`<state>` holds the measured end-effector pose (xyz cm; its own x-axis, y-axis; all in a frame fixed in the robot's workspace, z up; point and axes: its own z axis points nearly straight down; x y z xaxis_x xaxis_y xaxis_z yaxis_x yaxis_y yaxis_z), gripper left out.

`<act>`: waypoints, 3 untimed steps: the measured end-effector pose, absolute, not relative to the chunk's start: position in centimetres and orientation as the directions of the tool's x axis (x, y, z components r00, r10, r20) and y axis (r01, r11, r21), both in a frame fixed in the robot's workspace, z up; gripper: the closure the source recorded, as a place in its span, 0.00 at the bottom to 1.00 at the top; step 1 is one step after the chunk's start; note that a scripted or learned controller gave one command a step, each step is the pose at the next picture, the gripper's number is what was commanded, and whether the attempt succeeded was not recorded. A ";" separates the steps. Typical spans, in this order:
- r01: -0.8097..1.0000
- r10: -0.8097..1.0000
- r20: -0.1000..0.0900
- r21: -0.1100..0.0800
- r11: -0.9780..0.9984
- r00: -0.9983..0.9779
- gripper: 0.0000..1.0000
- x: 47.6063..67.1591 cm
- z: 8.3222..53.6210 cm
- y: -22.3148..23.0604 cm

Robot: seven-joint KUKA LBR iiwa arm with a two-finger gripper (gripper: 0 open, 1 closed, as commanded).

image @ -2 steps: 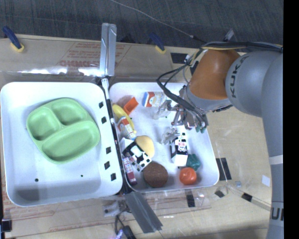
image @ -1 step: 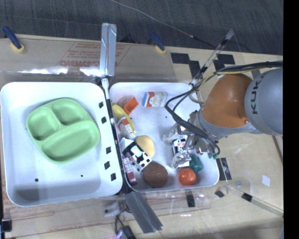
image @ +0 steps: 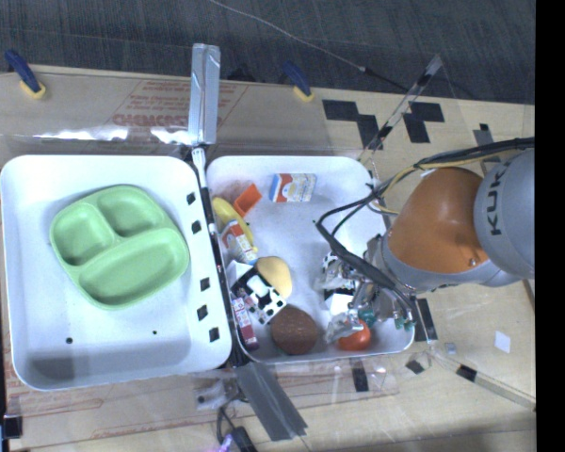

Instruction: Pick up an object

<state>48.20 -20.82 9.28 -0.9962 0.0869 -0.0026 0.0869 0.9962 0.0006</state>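
The gripper (image: 350, 316) of a grey-and-orange arm (image: 444, 222) hangs low at the near right corner of the right bin (image: 344, 175), just over a red tomato-like object (image: 356, 337); whether its jaws are spread or pinching cannot be told. A brown ball (image: 295, 330) lies beside it. A green divided plate (image: 121, 243) sits in the left bin (image: 19, 281).

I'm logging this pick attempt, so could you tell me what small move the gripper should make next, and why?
Probably a short descent straight onto the red tomato-like object. The gripper sits low in the right bin, right over that object near the front wall, and nothing is visibly between its fingers yet. The brown ball lies apart to the side, so it should not interfere.
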 end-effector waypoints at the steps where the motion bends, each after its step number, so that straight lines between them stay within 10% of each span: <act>1: 0.077 0.077 -0.008 0.000 0.997 -0.997 1.00 48.5 10.4 -20.7; 2: 0.103 0.103 -0.003 0.001 0.995 -0.995 1.00 50.3 9.2 -17.1; 3: -0.308 -0.308 -0.003 -0.002 0.952 -0.952 1.00 50.6 9.3 -20.6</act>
